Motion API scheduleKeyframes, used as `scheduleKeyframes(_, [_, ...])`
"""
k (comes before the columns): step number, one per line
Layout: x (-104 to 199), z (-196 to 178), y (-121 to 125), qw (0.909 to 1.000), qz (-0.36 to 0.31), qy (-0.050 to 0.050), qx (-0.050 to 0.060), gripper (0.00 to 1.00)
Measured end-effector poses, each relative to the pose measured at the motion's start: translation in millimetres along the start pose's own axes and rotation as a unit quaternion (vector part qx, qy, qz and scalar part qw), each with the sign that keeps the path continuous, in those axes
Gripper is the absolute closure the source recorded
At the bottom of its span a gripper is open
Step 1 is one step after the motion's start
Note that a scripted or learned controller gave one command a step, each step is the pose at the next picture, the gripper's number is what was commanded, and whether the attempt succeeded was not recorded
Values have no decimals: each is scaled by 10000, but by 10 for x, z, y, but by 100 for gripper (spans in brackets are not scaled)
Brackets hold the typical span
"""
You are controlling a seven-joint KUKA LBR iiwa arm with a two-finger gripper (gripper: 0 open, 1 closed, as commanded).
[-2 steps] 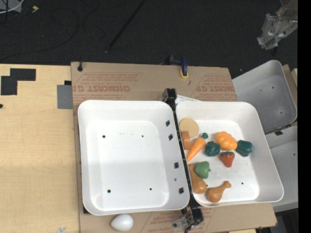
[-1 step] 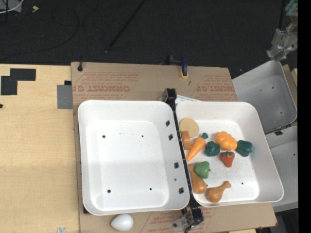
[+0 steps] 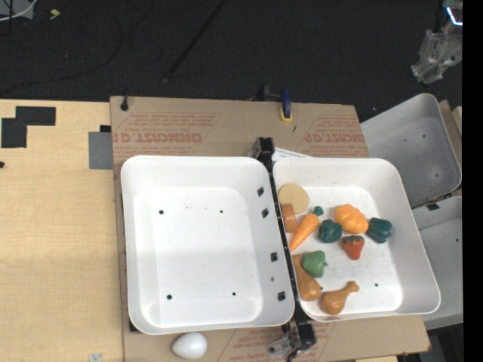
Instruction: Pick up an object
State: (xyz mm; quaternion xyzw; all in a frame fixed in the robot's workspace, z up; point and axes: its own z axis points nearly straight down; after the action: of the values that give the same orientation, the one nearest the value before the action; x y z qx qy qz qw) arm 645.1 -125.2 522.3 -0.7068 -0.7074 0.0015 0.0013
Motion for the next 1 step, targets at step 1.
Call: scheduleKeyframes(1, [-138, -133, 0, 10000, 11, -2, 4, 100])
